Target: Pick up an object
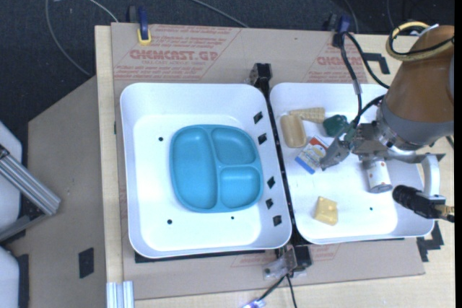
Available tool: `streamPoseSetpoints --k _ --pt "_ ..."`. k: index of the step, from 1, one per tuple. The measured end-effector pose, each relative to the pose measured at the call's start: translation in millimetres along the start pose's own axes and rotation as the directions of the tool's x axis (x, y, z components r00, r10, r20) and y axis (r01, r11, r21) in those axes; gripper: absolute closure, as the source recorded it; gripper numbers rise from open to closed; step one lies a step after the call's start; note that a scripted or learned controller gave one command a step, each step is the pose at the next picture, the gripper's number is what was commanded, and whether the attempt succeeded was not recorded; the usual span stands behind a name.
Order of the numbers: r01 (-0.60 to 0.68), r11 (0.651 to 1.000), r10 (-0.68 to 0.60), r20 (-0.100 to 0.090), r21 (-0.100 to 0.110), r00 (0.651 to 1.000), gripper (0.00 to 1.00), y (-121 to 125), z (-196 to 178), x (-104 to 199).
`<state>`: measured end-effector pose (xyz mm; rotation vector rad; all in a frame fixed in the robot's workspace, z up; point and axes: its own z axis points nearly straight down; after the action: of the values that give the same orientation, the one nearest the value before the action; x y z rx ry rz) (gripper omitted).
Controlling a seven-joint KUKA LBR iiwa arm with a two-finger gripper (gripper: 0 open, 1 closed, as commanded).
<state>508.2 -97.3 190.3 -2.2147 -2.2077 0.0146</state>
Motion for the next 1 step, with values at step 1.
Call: streamPoseSetpoints --k 1 --pt "0.004 1.000 -0.003 0.002 -0.015 1.000 0.00 3.1 -7.0 0.3"
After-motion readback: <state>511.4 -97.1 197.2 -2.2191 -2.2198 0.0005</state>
